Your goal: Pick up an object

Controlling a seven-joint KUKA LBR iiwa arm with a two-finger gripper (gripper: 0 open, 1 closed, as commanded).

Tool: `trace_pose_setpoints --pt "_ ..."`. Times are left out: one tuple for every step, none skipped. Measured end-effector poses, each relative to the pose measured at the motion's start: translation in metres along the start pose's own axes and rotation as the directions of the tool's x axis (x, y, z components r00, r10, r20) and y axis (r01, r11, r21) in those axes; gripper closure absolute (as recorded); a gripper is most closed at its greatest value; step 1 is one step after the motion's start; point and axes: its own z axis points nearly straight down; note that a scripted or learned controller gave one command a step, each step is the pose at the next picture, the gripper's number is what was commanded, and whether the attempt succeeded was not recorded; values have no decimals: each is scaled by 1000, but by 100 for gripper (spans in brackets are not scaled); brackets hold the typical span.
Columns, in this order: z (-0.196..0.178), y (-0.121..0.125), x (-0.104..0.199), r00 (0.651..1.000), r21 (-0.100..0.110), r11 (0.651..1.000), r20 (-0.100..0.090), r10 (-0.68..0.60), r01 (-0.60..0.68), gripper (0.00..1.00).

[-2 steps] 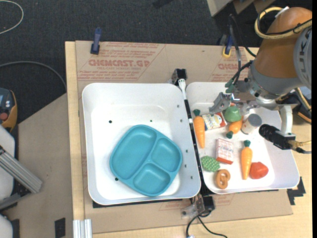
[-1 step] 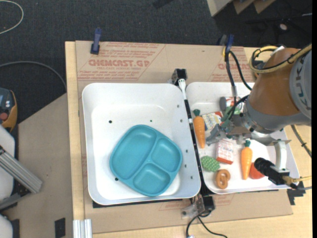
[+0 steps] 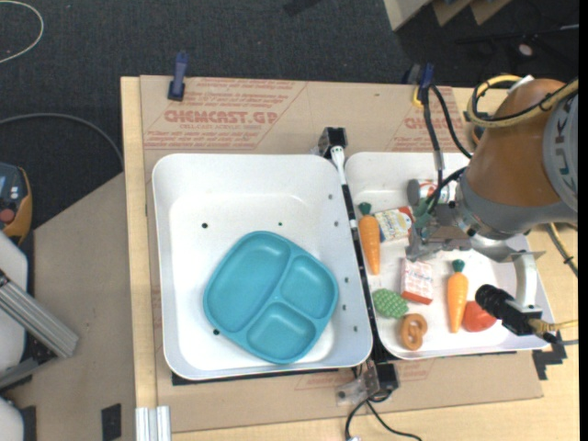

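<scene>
Tabletop [image 3: 230, 108] is carrying two white bins side by side. Grey arm [image 3: 514, 154] with an orange band is reaching in from 3 o'clock and ending over the right bin [image 3: 381, 177]. Left bin [image 3: 184, 182] is holding a blue divided plate [image 3: 271, 294], which is sitting toward the bin's 6 o'clock. Right bin is holding the small items.

Pincer [image 3: 425, 239] is hanging over the middle of the right bin. Cannot tell how wide it is, or whether it is gripping or touching anything.

- Long carrot [image 3: 369, 243] is lying along the right bin's 9 o'clock wall, green top toward 12.
- Short carrot [image 3: 457, 299] is lying at the pincer's 4 o'clock, green top toward 12.
- White labelled packet [image 3: 395, 223] is lying between long carrot and pincer.
- Red-and-white box [image 3: 418, 281] is lying just beside the pincer at its 6 o'clock.
- Red item [image 3: 478, 317] is sitting against the short carrot's 4 o'clock side.
- Green piece [image 3: 390, 303] is lying at the box's 8 o'clock.
- Pretzel [image 3: 412, 330] is lying near the bin's 6 o'clock rim.
</scene>
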Motion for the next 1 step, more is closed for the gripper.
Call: trace_pose_setpoints --pt "-105 -9 95 1000 -9 1000 -4 -12 12 100"
